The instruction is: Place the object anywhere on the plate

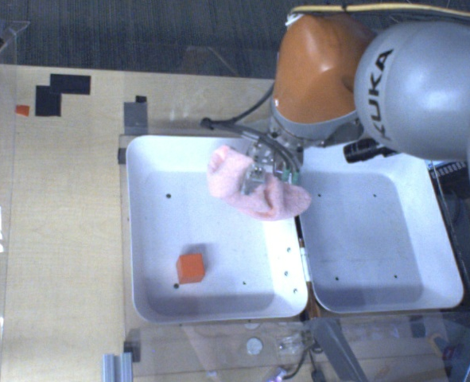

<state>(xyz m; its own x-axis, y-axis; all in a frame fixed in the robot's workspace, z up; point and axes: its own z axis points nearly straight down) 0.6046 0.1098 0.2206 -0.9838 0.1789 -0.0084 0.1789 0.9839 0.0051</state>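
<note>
A pink, crumpled-looking plate [228, 178] lies at the back right of the left bin [151, 213], and its right edge reaches over the rim between the two bins. My gripper [260, 177] is directly over the middle of the pink plate, under the orange band of the arm [318, 70]. I cannot tell whether the plate is touching it or lifted. A small orange cube [191, 268] rests on the floor of the left bin near its front, well apart from the gripper and the plate.
The right bin [378, 245] sits beside the left one, partly under the grey arm. The wooden bench [60, 213] extends to the left, with black and orange markers at its back left.
</note>
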